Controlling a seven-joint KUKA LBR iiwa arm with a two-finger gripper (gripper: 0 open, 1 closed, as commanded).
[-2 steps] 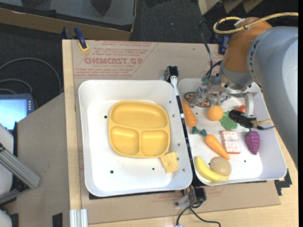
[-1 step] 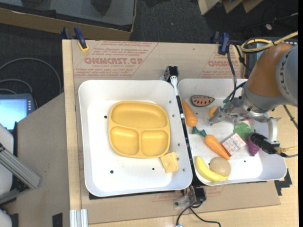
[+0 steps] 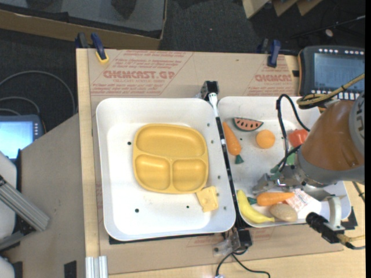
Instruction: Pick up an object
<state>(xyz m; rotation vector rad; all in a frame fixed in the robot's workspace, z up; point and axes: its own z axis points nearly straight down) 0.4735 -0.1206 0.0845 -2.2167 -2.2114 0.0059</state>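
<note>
The carrot (image 3: 276, 198) lies on its side in the right bin (image 3: 250, 104), long axis running left-right, slightly tilted, its narrower end toward the right; a banana (image 3: 253, 210) and a brown potato (image 3: 283, 212) lie just below it; both white bins sit on a brown board (red lettering along its far edge), the left bin (image 3: 110, 155) holding a yellow divided plate (image 3: 170, 157); the gripper (image 3: 272, 181) hangs just above the carrot's left end, whether it is spread or closed I cannot tell.
</note>
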